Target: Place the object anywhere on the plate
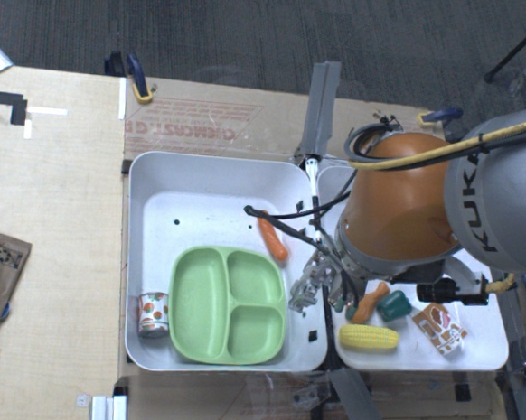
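Note:
A light green three-compartment plate [228, 304] lies in the front of the left bin [155, 196]. An orange carrot [273, 239] rests on the bin floor just beyond the plate's far right corner. My gripper [310, 287] hangs at the plate's right edge, close to the wall between the two bins. I see nothing clearly held in it. The arm's orange band and grey wrist hide much of the right bin [488, 345].
A small can [153, 315] with a red pattern stands left of the plate. In the right bin lie a yellow corn cob [368, 336], an orange piece [368, 303], a green piece [394, 305] and a red-and-white packet [440, 326]. Black cables trail over the left bin.

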You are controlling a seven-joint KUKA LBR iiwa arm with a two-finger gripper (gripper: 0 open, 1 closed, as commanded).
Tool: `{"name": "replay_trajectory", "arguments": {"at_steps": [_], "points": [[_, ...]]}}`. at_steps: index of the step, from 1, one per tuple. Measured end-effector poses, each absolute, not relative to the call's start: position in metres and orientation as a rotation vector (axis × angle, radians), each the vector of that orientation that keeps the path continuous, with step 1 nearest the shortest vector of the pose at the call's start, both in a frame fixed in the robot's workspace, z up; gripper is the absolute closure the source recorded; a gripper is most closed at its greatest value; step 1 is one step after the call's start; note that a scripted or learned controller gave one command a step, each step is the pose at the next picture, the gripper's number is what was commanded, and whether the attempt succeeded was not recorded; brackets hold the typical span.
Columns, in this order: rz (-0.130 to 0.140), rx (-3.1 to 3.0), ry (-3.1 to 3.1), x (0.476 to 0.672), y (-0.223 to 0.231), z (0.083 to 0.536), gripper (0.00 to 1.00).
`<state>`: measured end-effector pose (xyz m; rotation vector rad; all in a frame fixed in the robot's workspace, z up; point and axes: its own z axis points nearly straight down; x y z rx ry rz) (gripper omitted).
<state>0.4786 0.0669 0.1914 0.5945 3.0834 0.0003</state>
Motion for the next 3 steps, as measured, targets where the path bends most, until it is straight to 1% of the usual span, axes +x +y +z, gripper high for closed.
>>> {"name": "replay_trajectory", "arguments": {"at_steps": [1, 2, 3], "points": [[0.001, 0.129, 3.136, 0.503, -0.053, 0.2, 1.0], [0.002, -0.236, 3.132, 0.484, -0.113, 0.126, 1.0], [0.001, -0.374, 3.115, 0.501, -0.018, 0.192, 1.0]]}}
